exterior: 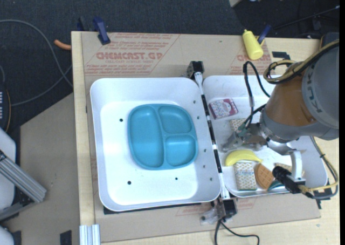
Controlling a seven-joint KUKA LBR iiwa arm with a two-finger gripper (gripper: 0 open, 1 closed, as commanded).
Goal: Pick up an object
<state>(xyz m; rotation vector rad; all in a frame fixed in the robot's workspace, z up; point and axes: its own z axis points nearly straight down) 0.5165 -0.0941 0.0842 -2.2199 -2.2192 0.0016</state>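
**Arm reaching into the right bin**

From the overhead camera, the arm (294,103) is leaning over the right bin (226,83), its gripper (243,137) hanging low just above the banana (242,157). Whether the claw is released or clenched, I cannot tell. A packet (223,108) is lying near the back; a box (245,175) and cookie (263,176) are sitting in front. The blue tray (161,135) is resting in the left bin (108,130).

We see arm (318,95): thick rounded grey body, smooth casing. Above wrist we note wide orange band (288,103), dull copper tone. Below band, lighter grey wrist section, at 8 o'clock from grey body. Black cables (249,84) loop along band side, at 10 o'clock from band; we also see yellow-black cable near top. Gripper (242,137) is grey metal, small parts, blurred.
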